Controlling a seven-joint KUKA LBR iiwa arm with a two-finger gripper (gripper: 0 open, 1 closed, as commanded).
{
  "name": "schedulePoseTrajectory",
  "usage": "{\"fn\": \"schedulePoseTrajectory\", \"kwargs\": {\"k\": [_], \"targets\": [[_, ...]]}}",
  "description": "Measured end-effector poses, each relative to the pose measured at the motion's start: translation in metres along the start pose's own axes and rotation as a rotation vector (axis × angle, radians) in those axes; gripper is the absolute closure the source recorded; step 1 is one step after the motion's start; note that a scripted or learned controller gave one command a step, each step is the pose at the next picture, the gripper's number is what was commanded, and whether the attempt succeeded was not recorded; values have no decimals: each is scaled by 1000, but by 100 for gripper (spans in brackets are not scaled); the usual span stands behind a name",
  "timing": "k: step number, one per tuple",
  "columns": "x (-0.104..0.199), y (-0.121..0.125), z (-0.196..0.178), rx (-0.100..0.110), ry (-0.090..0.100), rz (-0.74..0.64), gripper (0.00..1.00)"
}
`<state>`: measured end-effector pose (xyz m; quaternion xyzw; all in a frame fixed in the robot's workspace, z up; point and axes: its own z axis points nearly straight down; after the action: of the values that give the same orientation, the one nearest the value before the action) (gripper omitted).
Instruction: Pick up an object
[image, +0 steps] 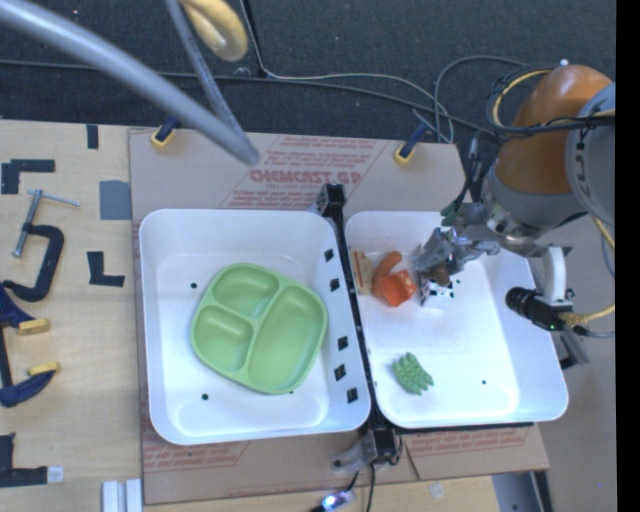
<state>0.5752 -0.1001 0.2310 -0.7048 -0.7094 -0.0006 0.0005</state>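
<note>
Over the right bin, near its upper middle, the gripper hangs low at the end of the grey arm that comes in from the right, its orange band showing above the wrist. Whether its pincer is wide, narrow or closed on anything cannot be told, since the dark tip blurs into its own shadow on the white floor. Just left of that tip lies an orange-red object, so close that touching or apart cannot be judged, and beside it at the upper left lies a brownish sausage-shaped piece, next to a thin tan stick along the bin's left wall. Well apart from these, lower in the same bin, sits a small green leafy object on its own. Across the divider, the left bin holds a light green divided tray, lying flat and turned at a slant, with three compartments visible. Both bins rest on a cardboard sheet on the bench, and a black clamp lies at the far left.
</note>
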Motion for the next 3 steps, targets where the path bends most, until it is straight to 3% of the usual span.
{"fn": "schedulePoseTrajectory", "kwargs": {"k": [1, 3], "targets": [[50, 13, 12, 2, -2, 1, 100], [148, 35, 3, 1, 0, 1, 100]]}}
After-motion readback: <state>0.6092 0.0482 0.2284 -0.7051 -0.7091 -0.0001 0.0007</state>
